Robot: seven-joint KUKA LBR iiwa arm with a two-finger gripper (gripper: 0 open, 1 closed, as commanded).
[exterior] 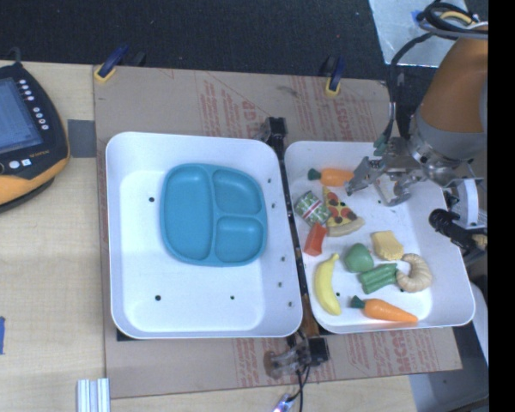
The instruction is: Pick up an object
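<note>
The right bin [446,303] holds several toy foods: a small orange carrot [335,177], a pizza slice [344,215], a green-and-red striped piece [310,206], a red pepper [315,239], a banana [326,286], a green pepper [358,257], a yellow wedge [386,245], a tan croissant [415,273] and a long carrot [388,312]. My gripper [378,187] hangs over the back of this bin, just right of the small carrot and above the pizza slice. Its fingers stand open with nothing between them.
The left bin [133,264] carries a blue divided plate [215,215]. A tablet in an orange case [17,140] lies at the far left of the bench. Clamps [330,75] hold the cardboard sheet at the back. The arm's grey body [451,101] rises at the right.
</note>
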